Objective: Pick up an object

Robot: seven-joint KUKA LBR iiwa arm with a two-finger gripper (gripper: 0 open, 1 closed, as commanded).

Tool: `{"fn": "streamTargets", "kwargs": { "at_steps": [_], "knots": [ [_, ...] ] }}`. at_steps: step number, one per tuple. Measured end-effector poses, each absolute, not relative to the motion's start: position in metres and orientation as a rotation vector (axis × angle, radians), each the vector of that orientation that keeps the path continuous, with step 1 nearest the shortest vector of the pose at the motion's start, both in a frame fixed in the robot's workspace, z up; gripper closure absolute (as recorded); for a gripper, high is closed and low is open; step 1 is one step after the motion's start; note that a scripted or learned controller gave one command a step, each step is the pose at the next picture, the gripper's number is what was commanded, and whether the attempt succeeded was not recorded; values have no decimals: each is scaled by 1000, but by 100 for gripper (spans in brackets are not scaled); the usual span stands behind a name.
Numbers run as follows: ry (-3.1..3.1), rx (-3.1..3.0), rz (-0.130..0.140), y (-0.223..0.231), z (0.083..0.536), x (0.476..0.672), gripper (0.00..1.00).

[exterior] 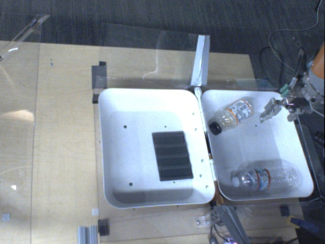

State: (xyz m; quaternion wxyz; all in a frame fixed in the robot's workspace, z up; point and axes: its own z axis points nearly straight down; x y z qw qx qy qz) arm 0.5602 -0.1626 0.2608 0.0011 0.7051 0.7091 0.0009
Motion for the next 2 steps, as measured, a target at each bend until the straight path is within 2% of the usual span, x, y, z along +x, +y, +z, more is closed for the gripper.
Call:
{"fn": "streamTargets", "kwargs": {
  "at_steps": [1, 2],
  "knots": [
    [2311, 2126, 3, -110, 198, 600, 0],
    [2458, 1947, 8, -103, 126, 631, 0]
  ]
}}
